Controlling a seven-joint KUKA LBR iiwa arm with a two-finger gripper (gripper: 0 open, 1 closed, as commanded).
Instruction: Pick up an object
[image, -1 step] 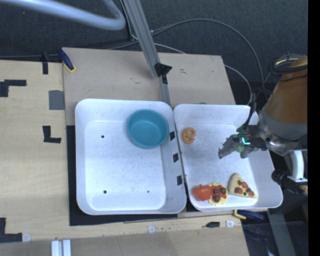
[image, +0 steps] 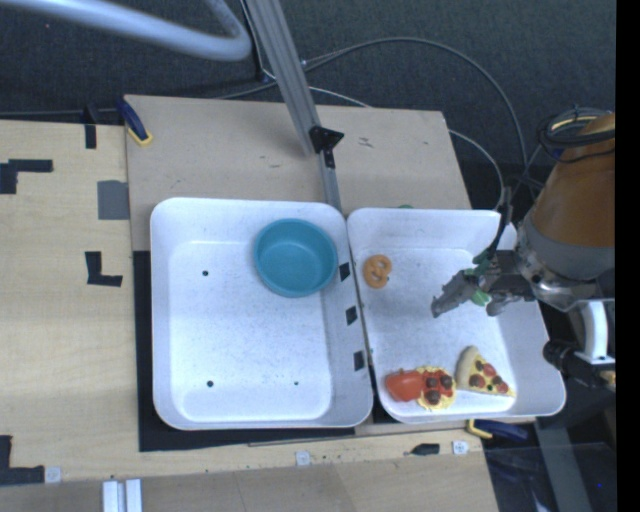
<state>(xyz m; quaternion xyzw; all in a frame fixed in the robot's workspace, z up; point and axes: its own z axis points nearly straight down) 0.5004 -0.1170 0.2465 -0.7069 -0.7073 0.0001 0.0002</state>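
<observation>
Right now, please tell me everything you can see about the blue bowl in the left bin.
The blue bowl is round, plain teal-blue, with a smooth matte look like plastic. It stands upright, opening upward, with nothing visible inside. It sits in the left bin, in the far corner nearest the divide between the two bins, close to the rim. It rests on the bin's speckled white floor; nothing else touches it. The gripper is apart from it, over the right bin.

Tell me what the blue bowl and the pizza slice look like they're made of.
Blue bowl: likely plastic, from its uniform colour and smooth, softly shiny surface. Pizza slice: probably a moulded plastic or rubber toy, with flat, saturated colours; too small to be sure.
</observation>
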